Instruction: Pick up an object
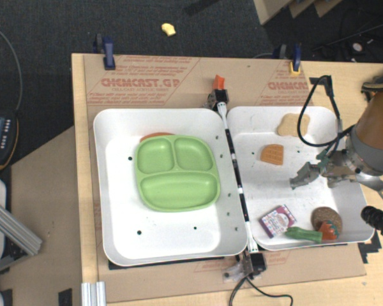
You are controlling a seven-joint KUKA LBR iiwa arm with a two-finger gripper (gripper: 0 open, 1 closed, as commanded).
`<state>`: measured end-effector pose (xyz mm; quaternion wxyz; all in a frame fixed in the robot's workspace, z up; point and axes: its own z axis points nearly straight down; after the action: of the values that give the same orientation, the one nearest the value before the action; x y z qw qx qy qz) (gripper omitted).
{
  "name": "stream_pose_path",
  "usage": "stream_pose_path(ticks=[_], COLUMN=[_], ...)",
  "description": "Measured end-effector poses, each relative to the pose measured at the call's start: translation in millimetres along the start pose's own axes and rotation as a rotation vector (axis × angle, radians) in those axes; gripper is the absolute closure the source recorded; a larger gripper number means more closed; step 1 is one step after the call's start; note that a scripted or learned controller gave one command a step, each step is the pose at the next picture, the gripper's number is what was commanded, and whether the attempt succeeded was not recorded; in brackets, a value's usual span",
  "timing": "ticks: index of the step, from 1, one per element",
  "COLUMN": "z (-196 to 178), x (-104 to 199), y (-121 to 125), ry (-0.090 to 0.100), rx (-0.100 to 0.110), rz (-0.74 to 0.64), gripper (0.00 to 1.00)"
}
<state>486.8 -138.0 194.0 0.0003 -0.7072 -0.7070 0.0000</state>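
A reddish object [157, 134] hides mostly under the green divided plate [177, 173], so its kind stays unclear. The arm [373, 136] is cut off at the right edge. The print on the small packet [277, 220] is too small to read.

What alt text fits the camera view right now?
The pincer hovers over the right bin, among an orange piece, a tan piece, a pink packet and a brown ball. The left bin holds a green divided plate.
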Motion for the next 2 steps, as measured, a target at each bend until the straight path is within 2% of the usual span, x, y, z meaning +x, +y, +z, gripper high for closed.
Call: stream_pose_path(ticks=[1,2], z=[115,109], x=[-14,-13], y=[55,122], ry=[-0.001,-0.002], rx=[0.000,-0.007], rz=[-0.001,-0.004], gripper=[0.00,0.00])
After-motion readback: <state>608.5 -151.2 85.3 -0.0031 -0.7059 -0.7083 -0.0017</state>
